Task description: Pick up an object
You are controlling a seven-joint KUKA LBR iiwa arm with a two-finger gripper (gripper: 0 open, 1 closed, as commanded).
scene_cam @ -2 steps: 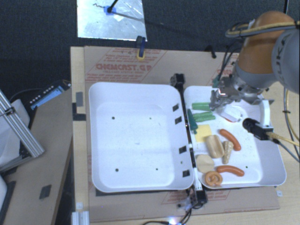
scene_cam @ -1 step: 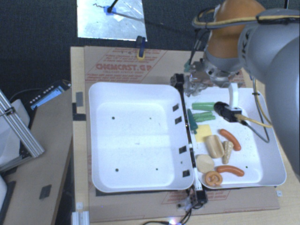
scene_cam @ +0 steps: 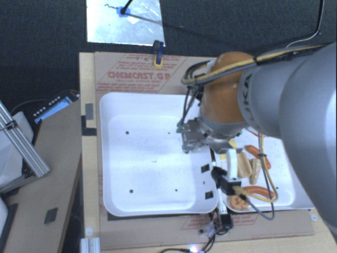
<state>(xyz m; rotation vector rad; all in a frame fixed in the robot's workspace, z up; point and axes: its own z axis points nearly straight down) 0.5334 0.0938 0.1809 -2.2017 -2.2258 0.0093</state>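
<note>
My gripper (scene_cam: pixel 189 139) hangs over the right edge of the left white bin (scene_cam: pixel 121 194), close to the ridge between the two bins. The grey arm with its orange band (scene_cam: pixel 226 94) covers much of the right bin (scene_cam: pixel 287 194). In the part of the right bin that shows lie a red-orange piece (scene_cam: pixel 259 154), a tan block (scene_cam: pixel 244 165), a small yellow piece (scene_cam: pixel 223 157) and an orange looped object (scene_cam: pixel 257 193). Nothing is visible in the gripper's grasp.
The bins rest on a cardboard sheet (scene_cam: pixel 137 74) held by a blue-yellow clamp (scene_cam: pixel 157 53). A shiny metal plate (scene_cam: pixel 124 13) lies at the back. A metal rail (scene_cam: pixel 21 144) and a small device (scene_cam: pixel 52 107) stand at the left.
</note>
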